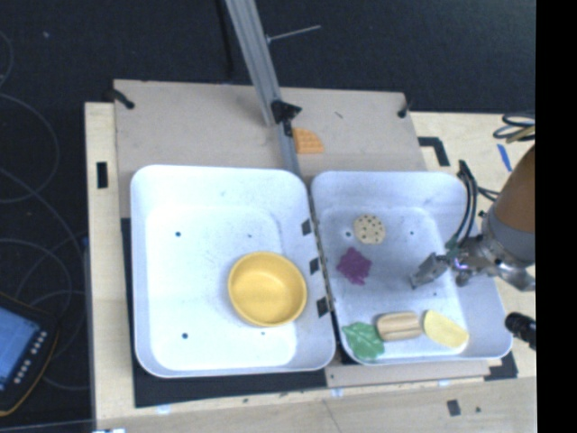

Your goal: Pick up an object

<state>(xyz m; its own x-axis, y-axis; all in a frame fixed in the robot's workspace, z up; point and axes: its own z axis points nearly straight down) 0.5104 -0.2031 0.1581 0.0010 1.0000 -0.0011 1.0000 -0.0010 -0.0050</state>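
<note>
Since my end effector hangs with fingers apart over the right white bin, gripping nothing, I judge the small purple block just beside it light, stiff, best pinched across its flat sides.

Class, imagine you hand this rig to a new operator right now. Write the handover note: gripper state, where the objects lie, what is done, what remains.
Gripper: over the right bin, on its right side, fingers apart, nothing between them.
Right bin: round cookie near the middle, purple piece below it, green piece, tan block and yellow piece along the front edge.
Left bin: yellow bowl.
Done: nothing picked up yet.
Left: choose an object, close on it, lift. The yellow piece and tan block look nearest.
</note>
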